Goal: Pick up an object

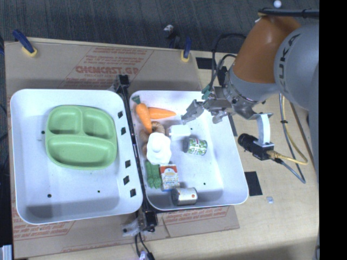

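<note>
Colour rundown, quick: both bins white, left bin (21, 161) and right bin (227, 161), w/ a black strip btwn them. Divided plate (81, 137) is pale green all over. Two carrots: one (143, 117) orange w/ a bit of green at the top, other carrot (161, 112) plain orange. Bottle (158, 148) white. Small can (196, 145) is green w/ white patches. Little carton (169, 176) orange-red on white, next to a dark green veg (151, 175). Tin (185, 196) grey-silver w/ a red-ish label. Worktop (282, 221) tan, cardboard sheet (108, 64) brown w/ red print. Arm (282, 47) grey + orange band, claw (209, 110) silver-grey metal. Blue clamps (24, 42) at the cardboard edge, yellow cable (295, 150) on the right.
</note>
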Robot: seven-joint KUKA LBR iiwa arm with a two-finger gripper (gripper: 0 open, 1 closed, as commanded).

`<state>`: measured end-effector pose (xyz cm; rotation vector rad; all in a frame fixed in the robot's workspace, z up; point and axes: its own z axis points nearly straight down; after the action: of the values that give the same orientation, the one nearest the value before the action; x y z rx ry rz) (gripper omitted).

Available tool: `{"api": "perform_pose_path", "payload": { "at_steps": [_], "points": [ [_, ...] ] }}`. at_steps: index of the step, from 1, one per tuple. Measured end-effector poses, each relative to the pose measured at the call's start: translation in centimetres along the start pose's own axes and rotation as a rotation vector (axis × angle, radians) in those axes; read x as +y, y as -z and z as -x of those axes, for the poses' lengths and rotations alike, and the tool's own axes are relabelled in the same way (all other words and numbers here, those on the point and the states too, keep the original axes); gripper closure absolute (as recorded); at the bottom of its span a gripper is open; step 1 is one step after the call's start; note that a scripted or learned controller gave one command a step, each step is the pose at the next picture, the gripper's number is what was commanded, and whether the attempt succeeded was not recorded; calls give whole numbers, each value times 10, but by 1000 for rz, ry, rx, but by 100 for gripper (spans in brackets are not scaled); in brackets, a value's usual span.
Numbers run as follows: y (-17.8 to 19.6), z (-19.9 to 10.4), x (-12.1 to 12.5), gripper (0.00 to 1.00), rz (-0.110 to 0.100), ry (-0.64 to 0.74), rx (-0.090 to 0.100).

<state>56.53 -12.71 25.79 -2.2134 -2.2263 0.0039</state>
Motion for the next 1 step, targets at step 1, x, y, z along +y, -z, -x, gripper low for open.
{"api": "perform_pose_path", "payload": {
  "at_steps": [1],
  "points": [
    [-167,42,-60,0,-1,0,0]
  ]
}}
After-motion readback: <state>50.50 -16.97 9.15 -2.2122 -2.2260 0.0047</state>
